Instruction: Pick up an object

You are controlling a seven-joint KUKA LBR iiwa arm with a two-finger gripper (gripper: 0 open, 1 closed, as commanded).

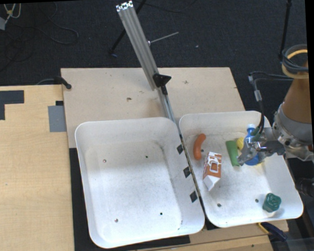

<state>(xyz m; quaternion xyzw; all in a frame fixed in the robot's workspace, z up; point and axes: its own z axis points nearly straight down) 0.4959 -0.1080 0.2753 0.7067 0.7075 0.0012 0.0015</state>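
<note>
We see the arm (296, 106) reach in over the right bin (281, 207), its jaws (249, 155) low among a small cluster of things by the bin's far right side. We cannot tell how the jaws stand, since the wrist and the clutter hide them. Right at the jaws lies a blue thing (251, 143), touching or nearly touching them, with a small yellow piece (240, 142) just beside it. A green block (232, 152) lies just to the left of the jaws, upright along the bin's length. Farther left of the jaws sit a white and orange carton (213, 170), tilted, and an orange sausage shape (199, 145) near the wall between the bins. Well below the jaws, near the bin's front corner, rests a dark green lump (271, 202). The left bin (87, 153) stands just beside the right one on the desk (26, 157).
</note>
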